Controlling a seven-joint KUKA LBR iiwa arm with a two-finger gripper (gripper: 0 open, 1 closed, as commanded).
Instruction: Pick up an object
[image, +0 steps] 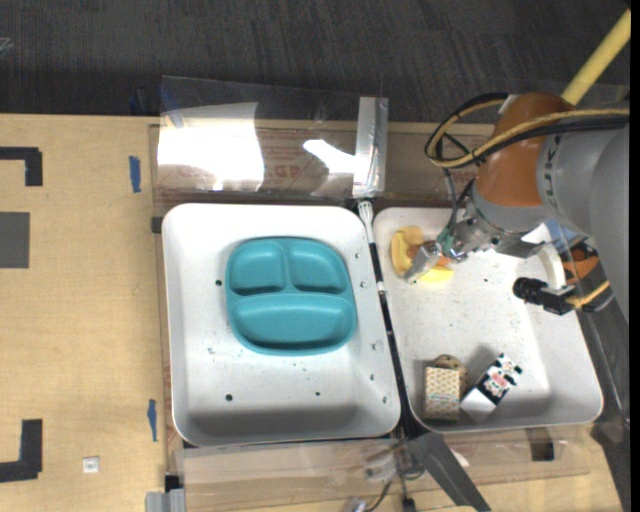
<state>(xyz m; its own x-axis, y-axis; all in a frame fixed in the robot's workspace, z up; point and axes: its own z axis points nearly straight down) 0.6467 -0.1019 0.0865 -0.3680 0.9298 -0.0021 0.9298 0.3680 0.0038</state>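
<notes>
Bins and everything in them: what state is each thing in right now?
Teal plate: flat in left bin, right way up.
Yellow toy: right bin, at the gripper.
Tan box: near front wall, untouched.
Black-and-white box: tilted beside it.

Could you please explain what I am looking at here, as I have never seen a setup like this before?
This is one camera fixed above a bench, looking down at a slant. The grey machine with an orange band is a robot arm reaching in from the right; its job is to pick up an object. At its tip is a two-finger gripper, now low over a yellow object in the right white bin. I cannot tell whether it grasps it. That bin also holds a small tan box and a black-and-white box near its front edge. The left white bin holds a teal divided plate.
</notes>
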